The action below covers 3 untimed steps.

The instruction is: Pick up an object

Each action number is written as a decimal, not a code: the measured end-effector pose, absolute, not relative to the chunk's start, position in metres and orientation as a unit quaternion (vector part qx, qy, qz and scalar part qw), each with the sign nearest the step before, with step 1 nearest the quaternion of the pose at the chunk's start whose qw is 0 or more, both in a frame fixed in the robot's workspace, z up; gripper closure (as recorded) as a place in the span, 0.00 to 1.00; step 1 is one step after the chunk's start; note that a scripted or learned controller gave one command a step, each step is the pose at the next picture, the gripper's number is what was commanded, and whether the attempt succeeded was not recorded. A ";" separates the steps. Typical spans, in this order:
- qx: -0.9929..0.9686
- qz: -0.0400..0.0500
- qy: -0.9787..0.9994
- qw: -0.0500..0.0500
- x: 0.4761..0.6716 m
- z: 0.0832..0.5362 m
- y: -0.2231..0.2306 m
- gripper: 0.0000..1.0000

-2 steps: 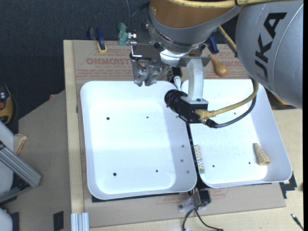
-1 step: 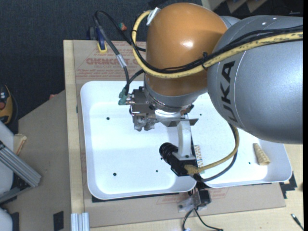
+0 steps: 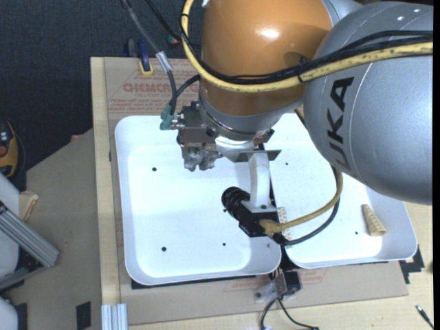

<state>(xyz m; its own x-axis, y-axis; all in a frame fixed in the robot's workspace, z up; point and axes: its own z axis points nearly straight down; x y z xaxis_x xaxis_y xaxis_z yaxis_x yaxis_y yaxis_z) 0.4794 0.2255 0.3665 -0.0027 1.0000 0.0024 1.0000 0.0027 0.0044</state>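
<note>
Your pincer (image 3: pixel 199 158) hangs over the left shallow white plastic bin (image 3: pixel 137 184); whether it is apart or together, you cannot tell. The small ridged beige cone-shaped object (image 3: pixel 373 219) lies in the right white bin (image 3: pixel 344 253), well apart. Carry across, centre above it, then descend.

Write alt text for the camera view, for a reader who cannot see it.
A grey KUKA arm with an orange band reaches in from the right, its gripper hanging above the left white bin. A small ridged tan object lies in the right white bin. Yellow and black cables loop around the wrist.
</note>
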 end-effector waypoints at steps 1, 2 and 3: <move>0.707 -0.005 0.707 -0.002 0.478 0.289 0.224 1.00; 0.707 0.007 0.708 0.002 0.480 0.404 0.225 1.00; 0.708 -0.007 0.707 -0.003 0.477 0.285 0.224 1.00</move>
<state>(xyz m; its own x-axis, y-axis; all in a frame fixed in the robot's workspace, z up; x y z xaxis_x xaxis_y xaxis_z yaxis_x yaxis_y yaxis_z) 0.4773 0.2241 0.2855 0.0013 1.0000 -0.0057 0.9999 -0.0013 -0.0129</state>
